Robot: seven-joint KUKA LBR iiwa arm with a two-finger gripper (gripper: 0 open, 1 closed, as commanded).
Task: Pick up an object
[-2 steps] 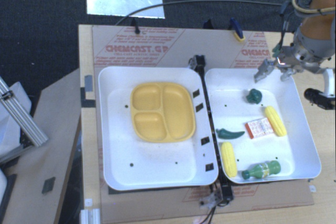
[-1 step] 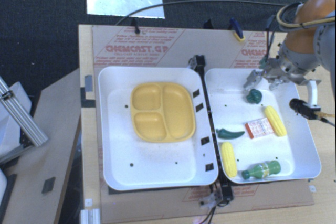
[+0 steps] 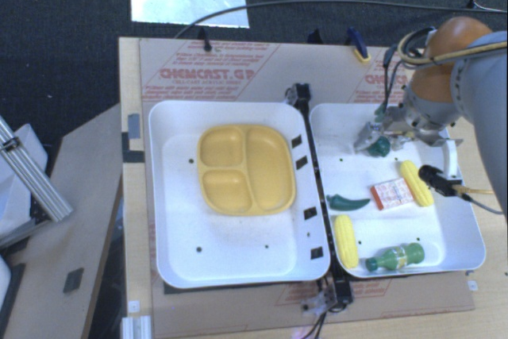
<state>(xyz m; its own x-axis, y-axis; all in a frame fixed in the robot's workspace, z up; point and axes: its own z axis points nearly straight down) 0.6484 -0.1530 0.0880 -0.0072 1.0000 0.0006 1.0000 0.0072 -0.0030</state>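
I note the green bottle (image 3: 395, 256) lying at the right bin's (image 3: 468, 246) near edge, beside a corn cob (image 3: 345, 240). Farther back, the gripper (image 3: 376, 139) sits over a teal object (image 3: 381, 146); I cannot tell its grip state. A yellow tray (image 3: 245, 169) occupies the left bin (image 3: 178, 250).

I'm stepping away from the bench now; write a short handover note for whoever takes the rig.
Gripper: low at the back of the right bin, right by a small teal object; a hold cannot be confirmed.
Right bin things: green pepper, red-and-white packet, two corn cobs, green bottle.
Left bin: yellow divided plate.
Done: nothing seen lifted.
Left: secure one object and raise it clear.
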